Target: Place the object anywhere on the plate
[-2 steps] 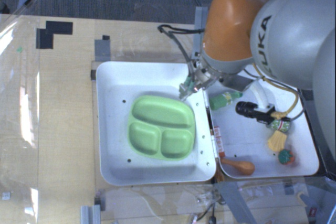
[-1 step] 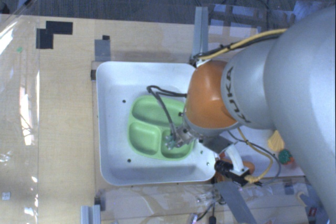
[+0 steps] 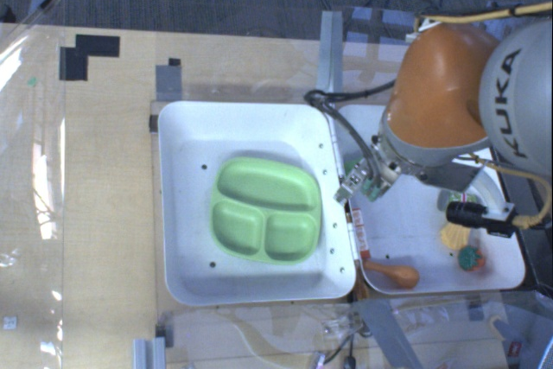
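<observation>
The arm point(image 3: 458, 91), with its orange band and grey housing, is covering most of the right bin point(image 3: 510, 276), so much of that bin's floor is lying out of sight beneath it. The gripper point(image 3: 361, 183) is showing at the bin's left wall as a small cluster of grey and green parts, but its fingers are too small and too crowded to read, so I cannot tell how far the claw is open or whether it has hold of anything. Along the right bin's front edge an orange-brown object point(image 3: 393, 274) is lying flat, its long axis running left to right, the thicker rounded end pointing right and the narrower end pointing left toward a thin red-and-white item point(image 3: 357, 233) by the wall. Farther right a yellow piece point(image 3: 454, 237) and a small green-and-red piece point(image 3: 469, 257) are sitting close together, their shapes hard to make out. The green plate point(image 3: 266, 209), with three compartments, is resting in the left bin point(image 3: 186, 186), well apart from these things.
</observation>
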Motion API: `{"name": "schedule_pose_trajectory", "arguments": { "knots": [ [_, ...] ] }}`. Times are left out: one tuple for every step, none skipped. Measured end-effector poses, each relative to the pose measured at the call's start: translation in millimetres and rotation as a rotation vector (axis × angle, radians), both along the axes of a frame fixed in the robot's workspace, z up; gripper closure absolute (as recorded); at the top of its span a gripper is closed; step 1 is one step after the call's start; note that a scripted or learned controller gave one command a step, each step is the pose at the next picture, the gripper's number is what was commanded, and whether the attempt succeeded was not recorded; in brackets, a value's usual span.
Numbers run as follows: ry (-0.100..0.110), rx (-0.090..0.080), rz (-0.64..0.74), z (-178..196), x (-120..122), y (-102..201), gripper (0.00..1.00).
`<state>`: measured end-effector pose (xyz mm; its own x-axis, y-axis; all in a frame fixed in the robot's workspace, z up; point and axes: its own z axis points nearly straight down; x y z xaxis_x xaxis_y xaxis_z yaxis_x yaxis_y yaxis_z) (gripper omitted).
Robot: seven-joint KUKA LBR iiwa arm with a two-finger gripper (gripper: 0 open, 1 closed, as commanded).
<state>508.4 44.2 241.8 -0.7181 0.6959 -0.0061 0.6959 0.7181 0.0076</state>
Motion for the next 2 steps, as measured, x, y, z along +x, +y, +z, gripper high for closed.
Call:
{"name": "schedule_pose_trajectory", "arguments": {
  "knots": [
    [0.005,0.001,-0.217,-57,-20,-60,1.00],
    [0.002,-0.003,0.135,-53,-20,-101,1.00]
  ]
}}
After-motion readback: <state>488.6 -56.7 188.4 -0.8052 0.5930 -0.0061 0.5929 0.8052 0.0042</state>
